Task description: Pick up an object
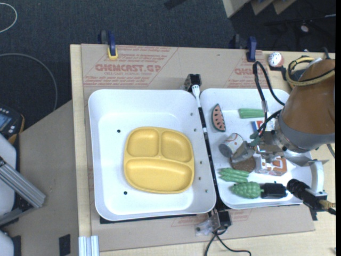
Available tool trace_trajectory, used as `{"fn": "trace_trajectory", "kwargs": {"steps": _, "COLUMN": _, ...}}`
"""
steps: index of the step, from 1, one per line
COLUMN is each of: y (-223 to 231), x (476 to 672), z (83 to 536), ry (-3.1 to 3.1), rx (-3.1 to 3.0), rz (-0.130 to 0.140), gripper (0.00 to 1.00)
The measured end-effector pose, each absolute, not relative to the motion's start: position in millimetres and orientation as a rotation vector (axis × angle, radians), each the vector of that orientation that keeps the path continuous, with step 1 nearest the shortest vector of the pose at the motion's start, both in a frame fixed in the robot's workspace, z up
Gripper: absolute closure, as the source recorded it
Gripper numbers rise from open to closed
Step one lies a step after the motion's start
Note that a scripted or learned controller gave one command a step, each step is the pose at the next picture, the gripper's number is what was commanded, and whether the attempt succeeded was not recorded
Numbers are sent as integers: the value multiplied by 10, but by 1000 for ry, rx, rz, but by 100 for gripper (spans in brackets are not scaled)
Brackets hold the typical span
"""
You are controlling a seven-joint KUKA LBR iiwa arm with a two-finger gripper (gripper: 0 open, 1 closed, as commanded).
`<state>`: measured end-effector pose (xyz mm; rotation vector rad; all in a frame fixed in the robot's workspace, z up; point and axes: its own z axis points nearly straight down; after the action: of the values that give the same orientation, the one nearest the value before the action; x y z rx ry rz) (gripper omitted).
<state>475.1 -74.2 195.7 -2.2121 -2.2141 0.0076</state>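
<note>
Your gripper (242, 153) is low in the right bin (229, 196); its state can't be told. The pea pod (233, 174), just below it, looks light, stiff, slick: grip across its middle.

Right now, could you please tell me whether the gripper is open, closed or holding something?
Gripper: low in the right bin among the toys; whether it is open, closed or holding anything cannot be told.
</note>
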Motion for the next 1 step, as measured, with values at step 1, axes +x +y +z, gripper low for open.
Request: {"fn": "trace_trajectory", "kwargs": {"steps": 1, "y": -770, "x": 4799, "z": 2088, "ry": -2222, "rx": -2224, "rz": -2, "gripper": 100}}
